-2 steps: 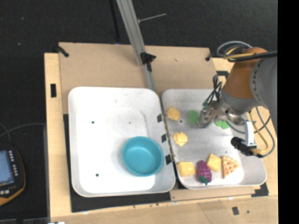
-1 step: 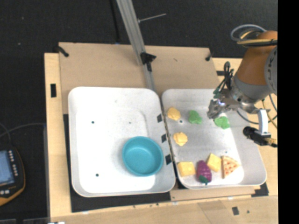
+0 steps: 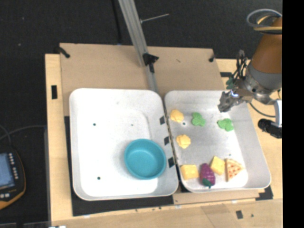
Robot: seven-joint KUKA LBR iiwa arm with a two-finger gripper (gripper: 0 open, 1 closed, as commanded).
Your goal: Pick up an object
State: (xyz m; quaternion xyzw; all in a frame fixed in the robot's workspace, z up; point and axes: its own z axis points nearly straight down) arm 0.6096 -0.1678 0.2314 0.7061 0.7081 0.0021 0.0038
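Seven small plastic food pieces lay in the right-hand shallow white bin, within reach. The two-finger gripper hovered above a green leafy piece; its opening could not be told.

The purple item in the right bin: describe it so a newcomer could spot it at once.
Start at the right bin and go to its near edge. There, the purple grape bunch lies between two yellow cheese-like blocks. It is the bin's sole purple item.
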